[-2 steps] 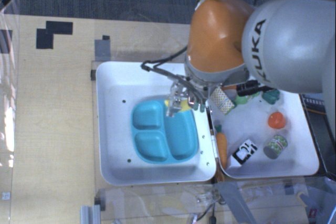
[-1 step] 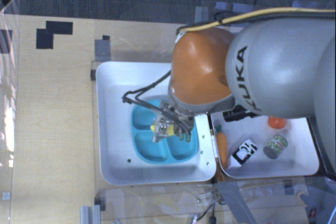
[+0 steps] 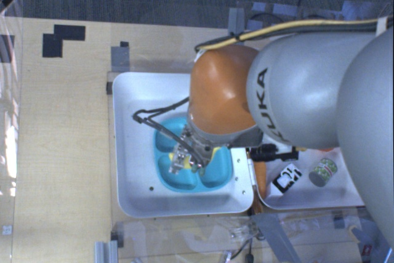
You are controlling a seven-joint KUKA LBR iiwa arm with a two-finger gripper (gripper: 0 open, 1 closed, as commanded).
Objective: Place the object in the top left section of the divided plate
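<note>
End effector [image 3: 184,160]: poised low over the middle of the blue divided plate, metal parts and a yellow patch showing beneath the wrist; grip state impossible to tell from this angle.
Object: not clearly made out; yellow seen at the end effector's tip and at the plate's right side, under the wrist, too hidden to say whether held or resting.
Divided plate [image 3: 165,140]: blue, rounded, lying in the left bin, towards that bin's right half; top left section partly visible, blue surface showing, remainder covered by the wrist.
Cable [image 3: 151,115]: thin black loop running from the wrist out over the left bin's floor, above the plate.
Left bin [image 3: 132,151]: white, shallow, set on the bench, holding the plate.
Right bin [image 3: 308,200]: white, just beside the left bin, holding a black-and-white item [image 3: 287,178], a small greenish can [image 3: 323,171] and an orange object [image 3: 260,177] at its left wall.
Arm [image 3: 308,89]: grey with orange band, reaching in from the right, covering much of both bins.
Bench [image 3: 61,151]: pale wood, black tape marks [image 3: 61,39] near the upper left.
</note>
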